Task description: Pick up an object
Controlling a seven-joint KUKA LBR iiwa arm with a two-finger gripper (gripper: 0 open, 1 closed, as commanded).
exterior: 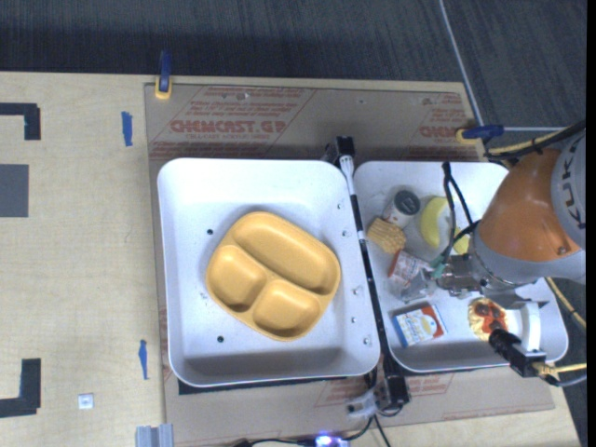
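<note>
You cannot tell how the gripper [445, 277] is set over the right bin [551, 343]. Lower it squarely over one item, clear of neighbours: near, one card packet [417, 324]; then one clear wrapper [406, 270]; farther, one yellow ball [434, 220]. The left bin [182, 250] holds one yellow tray [271, 274].

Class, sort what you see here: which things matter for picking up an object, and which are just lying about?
Job:
gripper
crumpled clear wrapper
yellow ball
small card packet
tan snack piece

Lying about:
yellow divided tray
left bin
blue clamp
</note>
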